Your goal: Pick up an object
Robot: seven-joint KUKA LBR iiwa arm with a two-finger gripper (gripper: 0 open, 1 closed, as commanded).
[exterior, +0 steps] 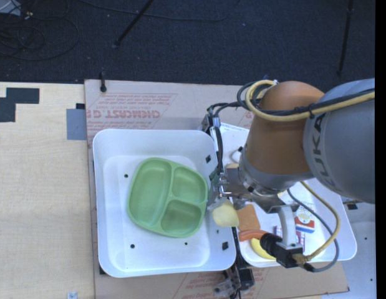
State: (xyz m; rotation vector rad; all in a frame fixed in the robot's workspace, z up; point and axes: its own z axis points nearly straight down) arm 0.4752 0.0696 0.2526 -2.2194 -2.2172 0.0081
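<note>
1. The gripper (pixel 220 190) hangs low over the wall between the two bins, beneath the arm (pixel 286 129). Whether it is released or clenched cannot be told from this angle.
2. Just beside it lies a pale yellow lump (pixel 225 215), perhaps toy food, at the left edge of the right bin (pixel 343 242). It is unclear whether the two touch.
3. An orange piece (pixel 247 219) lies against the lump, with a yellow thing (pixel 261 248) nearby and a red, white and blue packet (pixel 305 223) further right.
4. The left bin (pixel 111 167) holds a green divided plate (pixel 168 195), lying flat.
</note>
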